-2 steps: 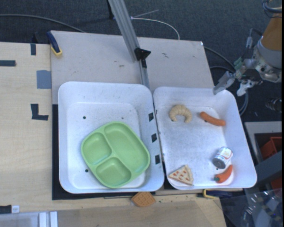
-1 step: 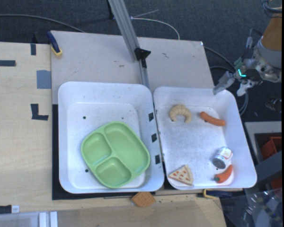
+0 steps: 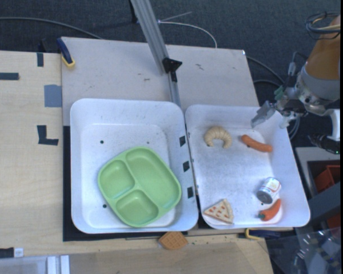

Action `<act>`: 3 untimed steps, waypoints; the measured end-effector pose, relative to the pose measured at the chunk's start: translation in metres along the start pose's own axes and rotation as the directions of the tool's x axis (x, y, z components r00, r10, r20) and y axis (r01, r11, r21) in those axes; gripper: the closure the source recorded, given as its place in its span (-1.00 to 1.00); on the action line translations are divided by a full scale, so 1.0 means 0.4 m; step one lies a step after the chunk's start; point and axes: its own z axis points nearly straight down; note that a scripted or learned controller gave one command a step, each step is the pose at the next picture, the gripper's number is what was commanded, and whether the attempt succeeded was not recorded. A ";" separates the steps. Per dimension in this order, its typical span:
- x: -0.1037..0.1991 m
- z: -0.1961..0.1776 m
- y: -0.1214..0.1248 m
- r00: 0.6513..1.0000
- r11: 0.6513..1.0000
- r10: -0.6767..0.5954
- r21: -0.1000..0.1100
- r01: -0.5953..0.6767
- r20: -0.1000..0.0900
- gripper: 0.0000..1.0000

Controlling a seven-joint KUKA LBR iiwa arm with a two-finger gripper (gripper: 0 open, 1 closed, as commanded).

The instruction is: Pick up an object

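Note:
The right bin (image 3: 234,170) holds a tan croissant (image 3: 218,136), an orange sausage (image 3: 256,144), a small silver can (image 3: 268,189), an orange carrot-like piece (image 3: 271,211) and a pizza slice (image 3: 219,212). My gripper (image 3: 272,120) hangs over the bin's far right corner, just above and to the right of the sausage. It is open, with nothing between its fingers. The arm's orange band shows at the right edge.
A green three-compartment plate (image 3: 139,185) lies in the left bin (image 3: 86,153). A round waffle cookie (image 3: 171,240) sits on the bench just in front of the bins. A grey pole (image 3: 151,27) slants down to the bins' shared far edge.

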 end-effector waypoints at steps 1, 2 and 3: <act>0.007 0.163 0.001 1.000 1.000 -0.001 0.001 0.001 -0.001 -1.00; 0.011 0.298 -0.001 1.000 1.000 -0.001 -0.001 0.001 0.000 -1.00; 0.012 0.265 0.002 1.000 1.000 -0.003 -0.004 0.003 0.001 1.00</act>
